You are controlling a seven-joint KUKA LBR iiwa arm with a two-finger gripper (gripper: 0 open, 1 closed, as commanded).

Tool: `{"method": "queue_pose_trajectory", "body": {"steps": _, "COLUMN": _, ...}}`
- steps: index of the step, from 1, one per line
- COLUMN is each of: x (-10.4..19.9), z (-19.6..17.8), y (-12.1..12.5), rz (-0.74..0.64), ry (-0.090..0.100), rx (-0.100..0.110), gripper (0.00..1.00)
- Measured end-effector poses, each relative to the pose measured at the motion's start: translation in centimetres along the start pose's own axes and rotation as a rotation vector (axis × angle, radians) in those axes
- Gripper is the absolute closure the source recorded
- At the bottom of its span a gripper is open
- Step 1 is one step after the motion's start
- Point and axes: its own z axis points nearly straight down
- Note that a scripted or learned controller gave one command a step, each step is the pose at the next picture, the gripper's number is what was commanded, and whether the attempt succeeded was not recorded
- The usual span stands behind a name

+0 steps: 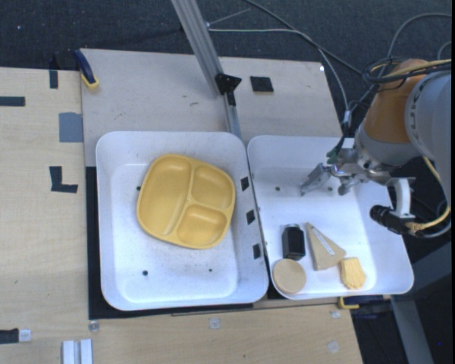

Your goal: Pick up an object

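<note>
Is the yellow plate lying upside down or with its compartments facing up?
Facing up: the yellow plate shows three hollow compartments, lying in the left bin.

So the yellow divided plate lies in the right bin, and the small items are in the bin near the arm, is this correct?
Not quite. The camera view shows the yellow divided plate in the left bin. The small items do lie in the right bin, near the arm.

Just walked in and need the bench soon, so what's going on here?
The arm's gripper is over the upper part of the right bin, with nothing between its fingers. Below it in that bin lie a black block, a tan disc, a tan wedge and a yellow piece. A yellow divided plate sits in the left bin.
</note>
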Motion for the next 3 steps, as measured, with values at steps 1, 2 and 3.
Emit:
{"method": "queue_pose_trajectory", "body": {"steps": 1, "x": 0.0, "z": 3.6, "y": 0.1, "rz": -0.001, "ry": -0.003, "rx": -0.008, "gripper": 0.00}}
{"method": "queue_pose_trajectory", "body": {"steps": 2, "x": 0.0, "z": 2.3, "y": 0.2, "rz": -0.001, "ry": -0.005, "rx": -0.014, "gripper": 1.00}}
{"method": "queue_pose_trajectory", "body": {"steps": 3, "x": -0.1, "z": -4.0, "y": 0.6, "rz": -0.001, "ry": -0.001, "rx": -0.010, "gripper": 1.00}}
